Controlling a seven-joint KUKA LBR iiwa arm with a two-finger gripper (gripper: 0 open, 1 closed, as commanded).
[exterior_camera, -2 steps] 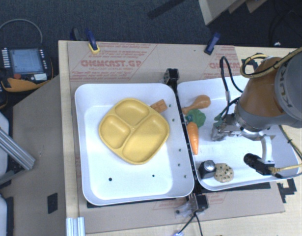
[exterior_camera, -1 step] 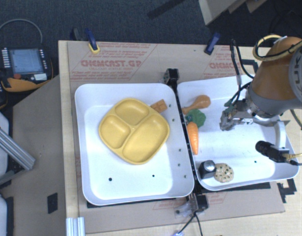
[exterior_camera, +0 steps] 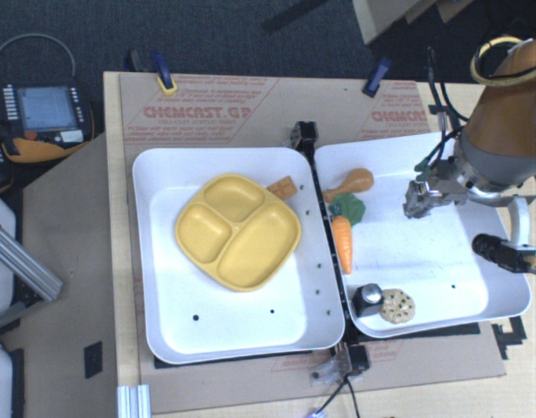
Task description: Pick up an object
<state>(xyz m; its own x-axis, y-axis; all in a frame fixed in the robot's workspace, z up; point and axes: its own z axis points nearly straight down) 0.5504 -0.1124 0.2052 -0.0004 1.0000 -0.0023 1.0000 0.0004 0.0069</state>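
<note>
The gripper [exterior_camera: 422, 200] hangs over the upper right of the right bin [exterior_camera: 442, 312], above bare white floor, and nothing lies between its fingers; whether they are spread or closed I cannot tell from this slant. The likely things to pick all sit along the left side of that bin. A carrot [exterior_camera: 342, 244] lies lengthwise against the left wall, its green top [exterior_camera: 347, 207] just above it and touching a tan drumstick [exterior_camera: 352, 182] that points toward the upper left. At the lower left a cookie [exterior_camera: 396, 306] rests just beside a small dark knob [exterior_camera: 368, 298]. These look like plastic toy food: light, stiff, smooth and probably a little slippery, not fragile. The carrot seems the best choice, taken across its thicker upper half, though the wall beside it leaves little room for one finger. The drumstick would be held across its narrow handle. The cookie is flat and low, so harder to pinch. In the left bin [exterior_camera: 163, 303] a yellow tray [exterior_camera: 240, 232] sits in the middle with a small brown block [exterior_camera: 282, 186] at its upper right edge.
</note>
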